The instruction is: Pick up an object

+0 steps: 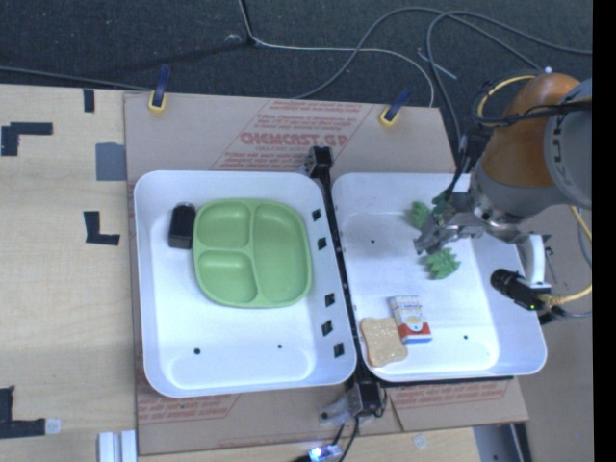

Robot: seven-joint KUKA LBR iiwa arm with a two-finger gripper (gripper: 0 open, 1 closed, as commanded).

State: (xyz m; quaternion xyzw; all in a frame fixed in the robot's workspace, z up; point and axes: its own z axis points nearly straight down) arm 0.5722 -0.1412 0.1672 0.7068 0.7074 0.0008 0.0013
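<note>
In the right bin (481, 354) lie two green leafy pieces, one (421, 213) near the back and one (444, 265) a little nearer the front. My gripper (430, 240) hangs low between them, its dark fingers (424, 243) pointing left, reaching in from the right. A small white, red and blue packet (411, 319) and a tan bread slice (383, 341) lie near the bin's front. The left bin (164, 354) holds a green divided plate (253, 253) and a small black block (181, 226) at its left side.
A black divider with clips (330, 258) runs between the bins. Cables (385, 27) trail over the dark floor behind the bench. The arm's orange band (525, 128) and grey wrist (510, 205) overhang the right bin's back right corner.
</note>
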